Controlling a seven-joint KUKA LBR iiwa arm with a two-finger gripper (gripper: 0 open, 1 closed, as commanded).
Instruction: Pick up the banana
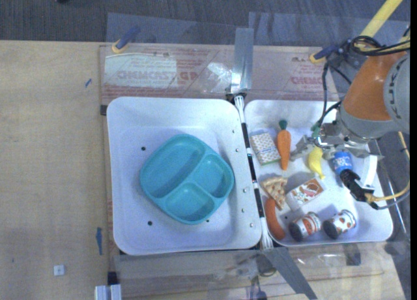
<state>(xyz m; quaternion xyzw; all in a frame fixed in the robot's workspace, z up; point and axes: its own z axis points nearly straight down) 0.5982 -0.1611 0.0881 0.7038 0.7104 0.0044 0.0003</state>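
Two bins: a left bin (124, 162) bears a teal divided plate (187, 178); a right bin (381, 224) bears the food and the gripper.
Gripper: the gripper (320, 143) hangs low over the right bin, under the orange band of the arm (371, 96).
Fingers: whether they stand wide or narrow, I cannot tell; the wrist body hides them.
Banana: the banana (316, 162) lies just below the gripper on the side toward the bin's near edge, partly under it, apparently not between any fingers.
Long axis: it runs from the gripper toward the near edge, slightly slanted.
Neighbours: a carrot (284, 149) lies just to the plate side of the gripper; a snack packet (305, 194) sits just beyond the banana's far tip; two cans (322, 225) lie farther off.
Judgement: the grasp seems not yet made; the coming move likely needs a short shift along the banana's length, closing across its width.
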